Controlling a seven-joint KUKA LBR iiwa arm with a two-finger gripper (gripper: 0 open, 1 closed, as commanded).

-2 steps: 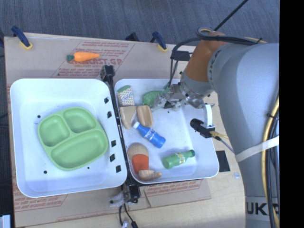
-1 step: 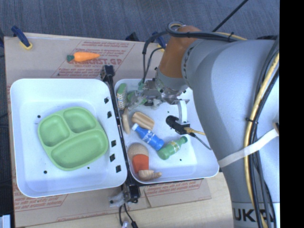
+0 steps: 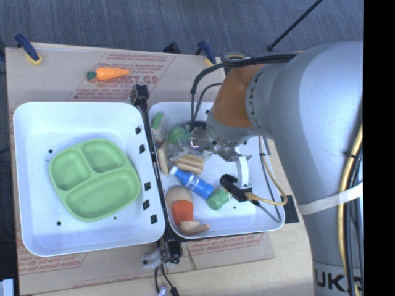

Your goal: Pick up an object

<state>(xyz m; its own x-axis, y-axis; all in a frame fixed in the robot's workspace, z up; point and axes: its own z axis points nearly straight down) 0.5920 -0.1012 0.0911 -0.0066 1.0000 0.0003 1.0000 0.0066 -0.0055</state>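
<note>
From here nothing looks lifted yet: the blue bottle (image 3: 192,182), the orange-and-tan toy (image 3: 180,206) and the rest lie in the right bin (image 3: 266,222) at centre frame, the green divided plate (image 3: 94,177) in the left bin (image 3: 28,125). My gripper (image 3: 199,142) sits low over the clutter near that bin's upper left, possibly touching it. The wrist blocks my view, so I cannot tell its opening or whether it has anything.

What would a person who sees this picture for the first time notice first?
The large grey arm with its orange band fills the right side and reaches down into the right bin, over a pile of small toys. Among these, a blue bottle lies near the middle of the bin. In the left bin lies a green divided plate, and a toy carrot lies on the cardboard behind it.
</note>
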